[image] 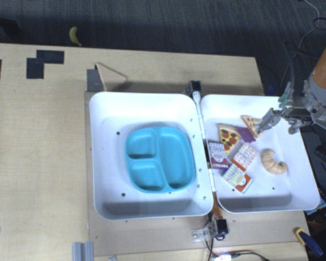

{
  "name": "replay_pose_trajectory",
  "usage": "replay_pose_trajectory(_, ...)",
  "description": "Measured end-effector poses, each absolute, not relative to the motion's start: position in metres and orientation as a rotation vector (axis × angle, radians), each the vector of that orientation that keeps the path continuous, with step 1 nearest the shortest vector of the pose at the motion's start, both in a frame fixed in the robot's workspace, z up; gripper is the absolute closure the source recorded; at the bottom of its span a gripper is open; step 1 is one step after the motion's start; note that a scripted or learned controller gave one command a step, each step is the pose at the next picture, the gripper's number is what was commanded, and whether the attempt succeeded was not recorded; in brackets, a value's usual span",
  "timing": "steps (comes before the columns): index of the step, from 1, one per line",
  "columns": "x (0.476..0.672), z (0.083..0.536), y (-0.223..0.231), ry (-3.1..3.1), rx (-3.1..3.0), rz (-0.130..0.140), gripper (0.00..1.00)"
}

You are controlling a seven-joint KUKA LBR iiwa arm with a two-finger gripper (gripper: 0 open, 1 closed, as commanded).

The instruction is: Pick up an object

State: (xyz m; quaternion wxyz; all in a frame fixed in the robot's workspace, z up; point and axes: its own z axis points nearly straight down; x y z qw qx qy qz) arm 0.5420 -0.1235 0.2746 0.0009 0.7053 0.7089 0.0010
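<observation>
The croissant (274, 162) lies below the end effector (277, 118), whose spread fingers hold nothing over the right bin (304, 197).

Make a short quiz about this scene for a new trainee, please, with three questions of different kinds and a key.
1. True or false: the blue divided tray lies in the right bin.
2. Multiple choice: which item lies nearest the right bin's right wall? A) the croissant B) the pizza slice C) the small printed packets
3. Fill in: the end effector hangs above the ___ bin, near its far right corner.

Key
1. False; it lies in the left bin.
2. A
3. right
</observation>
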Motion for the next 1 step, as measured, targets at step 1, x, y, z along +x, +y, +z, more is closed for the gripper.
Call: replay_pose_trajectory(1, 0.5203, 0.12, -0.1362, 2.224, 2.22, 0.0, 0.0)
